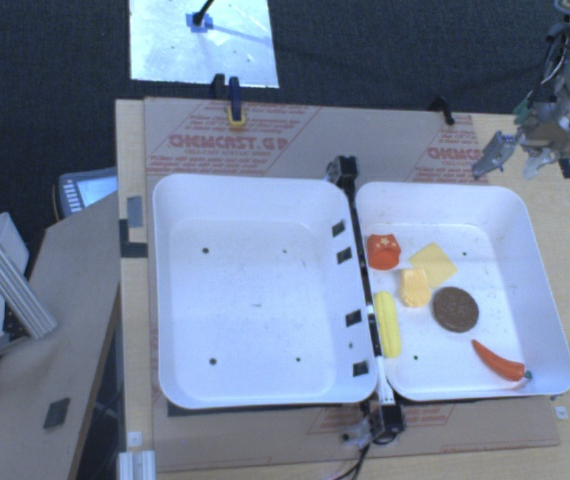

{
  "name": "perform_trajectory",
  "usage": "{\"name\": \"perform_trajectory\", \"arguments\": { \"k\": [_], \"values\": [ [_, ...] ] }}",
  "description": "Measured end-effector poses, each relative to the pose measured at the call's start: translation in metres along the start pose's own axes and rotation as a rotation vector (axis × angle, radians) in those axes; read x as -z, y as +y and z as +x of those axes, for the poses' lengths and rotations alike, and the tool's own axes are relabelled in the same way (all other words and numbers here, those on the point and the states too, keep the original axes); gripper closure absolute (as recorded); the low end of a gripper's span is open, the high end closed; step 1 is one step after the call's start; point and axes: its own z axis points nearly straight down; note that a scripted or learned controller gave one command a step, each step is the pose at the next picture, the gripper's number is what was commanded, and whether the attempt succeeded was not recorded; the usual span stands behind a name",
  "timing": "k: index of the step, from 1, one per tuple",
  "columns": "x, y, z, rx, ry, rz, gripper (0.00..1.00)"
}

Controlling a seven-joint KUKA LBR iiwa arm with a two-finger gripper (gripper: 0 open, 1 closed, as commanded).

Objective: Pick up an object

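The right bin (pixel 540 258) holds several small items: a red tomato-like piece (pixel 383 251), a pale yellow wedge (pixel 433 263), a yellow block (pixel 415 288), a brown round disc (pixel 456 309), a yellow corn-like piece (pixel 388 325) against the left wall, and a red chili pepper (pixel 498 361) near the front. My gripper (pixel 514 160) hangs above the bin's back right corner, well off the items. It is open, with nothing between its fingers.
The left bin (pixel 165 268) stands beside the right one, and black clips join them along the shared wall (pixel 350 258). A silver plate (pixel 202 28) lies behind the bench. A metal rail (pixel 0 268) sits at the far left.
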Motion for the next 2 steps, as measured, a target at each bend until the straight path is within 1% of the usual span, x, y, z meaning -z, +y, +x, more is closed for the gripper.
{"name": "perform_trajectory", "arguments": {
  "k": [1,2],
  "values": [
    [0.083,0.004,0.053,0.007,0.000,-0.010,0.00],
    [0.177,0.003,0.107,0.007,0.001,-0.011,0.00]
  ]
}}
